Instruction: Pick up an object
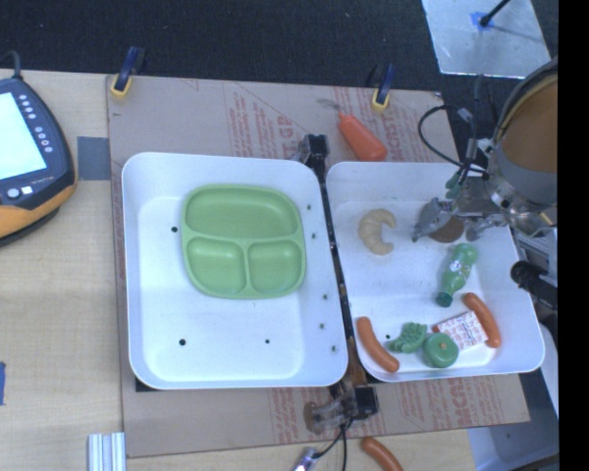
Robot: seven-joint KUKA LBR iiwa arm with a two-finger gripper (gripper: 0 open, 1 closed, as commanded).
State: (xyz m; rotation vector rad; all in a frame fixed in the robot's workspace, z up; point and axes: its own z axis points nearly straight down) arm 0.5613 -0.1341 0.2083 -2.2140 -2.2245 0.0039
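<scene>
Hotdog (377, 344), broccoli (406, 338), green bottle (455, 274), croissant (377, 231) beside gripper (457, 220)

A robotics lab: a wooden bench with a clamped cardboard sheet (275, 116) bearing two white bins (137, 263), an orange teach pendant (20, 165) left of them, toy food in the right one.

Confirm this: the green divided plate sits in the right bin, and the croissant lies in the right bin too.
Not quite. The camera view shows the green divided plate in the left bin, not the right one. The croissant does lie in the right bin.
</scene>
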